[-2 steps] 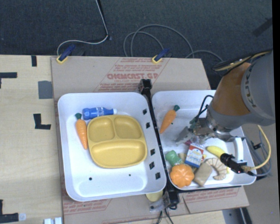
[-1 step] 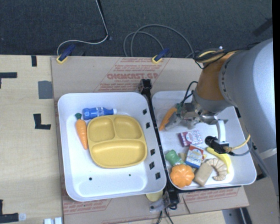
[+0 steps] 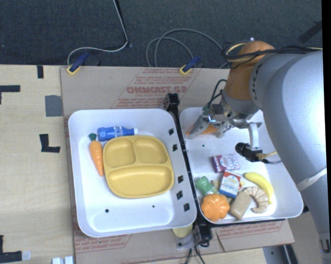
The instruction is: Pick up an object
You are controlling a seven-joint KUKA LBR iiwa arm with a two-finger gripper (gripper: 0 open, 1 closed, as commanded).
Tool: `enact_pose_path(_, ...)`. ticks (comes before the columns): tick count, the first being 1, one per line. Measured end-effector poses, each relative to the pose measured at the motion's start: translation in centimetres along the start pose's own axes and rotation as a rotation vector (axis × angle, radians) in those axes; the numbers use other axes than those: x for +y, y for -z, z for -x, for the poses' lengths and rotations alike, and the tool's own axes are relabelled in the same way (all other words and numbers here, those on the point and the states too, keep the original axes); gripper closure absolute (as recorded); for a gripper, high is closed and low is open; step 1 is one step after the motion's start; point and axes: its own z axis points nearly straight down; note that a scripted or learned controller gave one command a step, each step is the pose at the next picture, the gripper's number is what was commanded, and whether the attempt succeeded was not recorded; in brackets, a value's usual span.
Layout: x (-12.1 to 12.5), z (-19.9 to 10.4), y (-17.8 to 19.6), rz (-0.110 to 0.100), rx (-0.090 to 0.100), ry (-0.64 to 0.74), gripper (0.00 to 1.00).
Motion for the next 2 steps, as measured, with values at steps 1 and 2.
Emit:
enact_pose_path(1, 0.6, -0.2, -0.1, -0.023, 0.001, -0.002, 0.0)
enact_pose_path(2, -5.7, 0.5, 0.1, 0.001, 0.003, -0.002, 0.0)
